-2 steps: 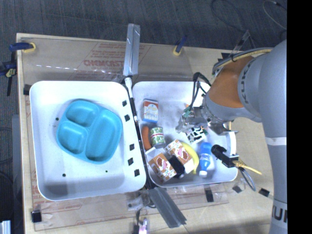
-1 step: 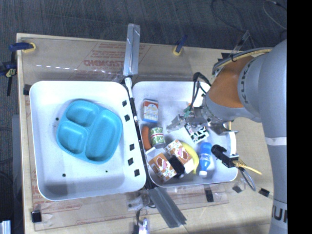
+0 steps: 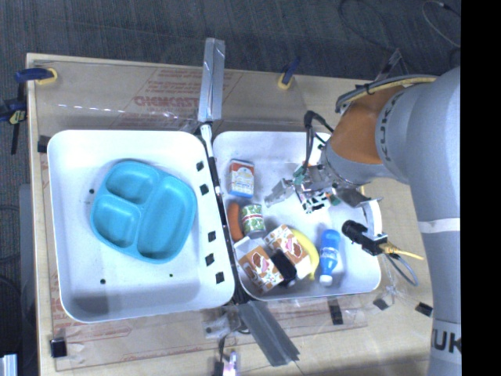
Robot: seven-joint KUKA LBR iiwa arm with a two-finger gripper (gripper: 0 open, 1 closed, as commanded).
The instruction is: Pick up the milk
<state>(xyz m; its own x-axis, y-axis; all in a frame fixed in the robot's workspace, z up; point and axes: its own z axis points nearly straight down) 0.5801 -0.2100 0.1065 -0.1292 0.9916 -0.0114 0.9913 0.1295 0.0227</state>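
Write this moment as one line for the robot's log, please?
task: pick up milk | gripper: over right bin, holding nothing | milk carton: lying untouched in right bin | blue tray: in left bin

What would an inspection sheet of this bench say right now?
Surface: left bin and right bin on a wooden bench.
Job's things: small carton, probably the milk, upper left of right bin, untouched.
Clutter: blue plate in left bin; can, boxes, bottle in right bin.
Grippers: gripper above right bin, right of the carton.
Cables: wires at right bin's edge.
Surroundings: dark carpet; blue clamps.
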